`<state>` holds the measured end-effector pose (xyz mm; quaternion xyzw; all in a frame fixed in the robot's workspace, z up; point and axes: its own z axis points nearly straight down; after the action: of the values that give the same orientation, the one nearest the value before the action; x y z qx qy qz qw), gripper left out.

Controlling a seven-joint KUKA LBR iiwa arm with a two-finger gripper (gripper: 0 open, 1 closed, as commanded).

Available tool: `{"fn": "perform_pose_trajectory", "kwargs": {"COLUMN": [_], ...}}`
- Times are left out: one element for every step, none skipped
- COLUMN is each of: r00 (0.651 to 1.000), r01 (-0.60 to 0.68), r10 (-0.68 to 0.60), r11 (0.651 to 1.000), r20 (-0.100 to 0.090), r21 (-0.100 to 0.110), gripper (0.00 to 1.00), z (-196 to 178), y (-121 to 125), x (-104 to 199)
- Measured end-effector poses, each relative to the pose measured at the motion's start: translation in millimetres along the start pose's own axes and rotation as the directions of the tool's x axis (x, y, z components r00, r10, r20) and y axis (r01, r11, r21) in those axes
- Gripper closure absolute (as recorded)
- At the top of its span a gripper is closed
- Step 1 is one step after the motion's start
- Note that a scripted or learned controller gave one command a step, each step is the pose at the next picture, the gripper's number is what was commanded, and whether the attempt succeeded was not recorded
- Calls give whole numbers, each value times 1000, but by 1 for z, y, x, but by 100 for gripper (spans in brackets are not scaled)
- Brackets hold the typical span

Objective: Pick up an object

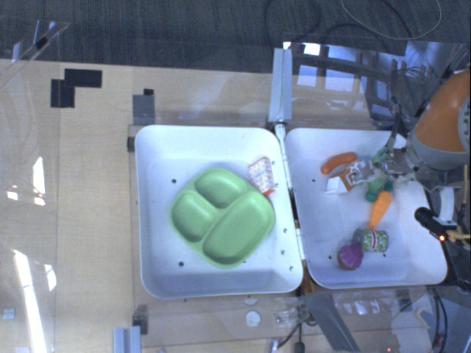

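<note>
Carrot (380,208) lies unlifted in right bin (412,274); pincer (394,169) hovers just beyond it, spread indiscernible. Next: descend, then close.

A grey arm (434,149) with a rounded orange band (445,112) and black cables.

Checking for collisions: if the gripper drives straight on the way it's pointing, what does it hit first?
Probably the carrot, near the gripper in the right bin. Depth is unclear from above, so that is a guess.
</note>
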<state>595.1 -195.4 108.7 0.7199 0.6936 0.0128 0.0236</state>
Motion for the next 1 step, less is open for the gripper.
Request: {"fn": "perform_pose_trajectory", "kwargs": {"r00": [999], "r01": [33], "r10": [-33], "r11": [999], "r20": [-15], "r21": [42], "gripper": [0], "z": [20], "y": [-23], "x": [4]}}
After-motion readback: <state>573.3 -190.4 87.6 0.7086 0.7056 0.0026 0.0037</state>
